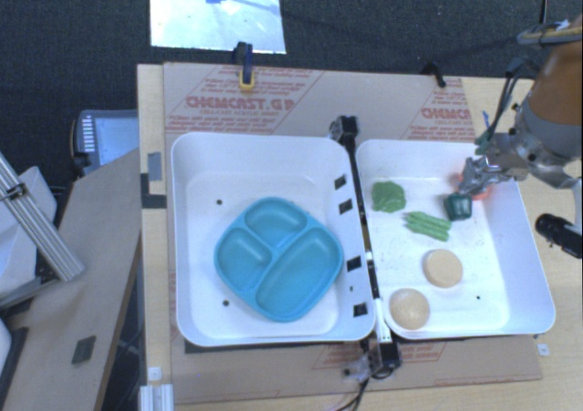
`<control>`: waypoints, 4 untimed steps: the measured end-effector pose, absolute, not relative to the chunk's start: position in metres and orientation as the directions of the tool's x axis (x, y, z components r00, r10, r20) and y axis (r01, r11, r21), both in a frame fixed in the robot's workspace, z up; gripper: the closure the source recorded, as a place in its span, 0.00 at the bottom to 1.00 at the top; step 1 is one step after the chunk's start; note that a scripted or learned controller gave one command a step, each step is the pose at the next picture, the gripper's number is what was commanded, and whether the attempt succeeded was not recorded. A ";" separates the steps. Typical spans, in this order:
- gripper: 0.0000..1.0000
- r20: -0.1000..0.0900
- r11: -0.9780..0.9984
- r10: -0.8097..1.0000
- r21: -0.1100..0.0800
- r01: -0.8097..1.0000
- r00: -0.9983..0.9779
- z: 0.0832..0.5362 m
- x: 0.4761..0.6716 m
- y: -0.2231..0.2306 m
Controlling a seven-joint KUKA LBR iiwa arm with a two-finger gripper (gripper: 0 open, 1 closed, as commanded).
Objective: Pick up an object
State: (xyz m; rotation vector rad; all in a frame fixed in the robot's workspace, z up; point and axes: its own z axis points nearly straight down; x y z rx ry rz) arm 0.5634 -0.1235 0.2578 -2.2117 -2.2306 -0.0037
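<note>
Teal, small and blocky, the toy piece (pixel 458 208) lies near the right bin's (pixel 528 254) far right corner, just under the pincer (pixel 473 183); probably light, stiff; grip its flat sides. Pincer state: cannot tell.

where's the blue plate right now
The blue plate lies flat in the left bin, toward its front, just left of the divider between the two bins.

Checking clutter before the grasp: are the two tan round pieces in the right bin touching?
Apart. The camera view shows bare white bin floor between the upper tan round and the lower tan round in the right bin.
</note>
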 end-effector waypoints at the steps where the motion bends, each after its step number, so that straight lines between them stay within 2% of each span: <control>1: 1.00 0.001 0.008 1.000 0.003 1.000 -0.008 0.260 0.562 -0.077; 3: 1.00 0.002 0.009 1.000 0.001 1.000 -0.009 0.240 0.542 0.029; 4: 1.00 0.002 0.009 1.000 0.000 1.000 -0.009 0.223 0.549 0.079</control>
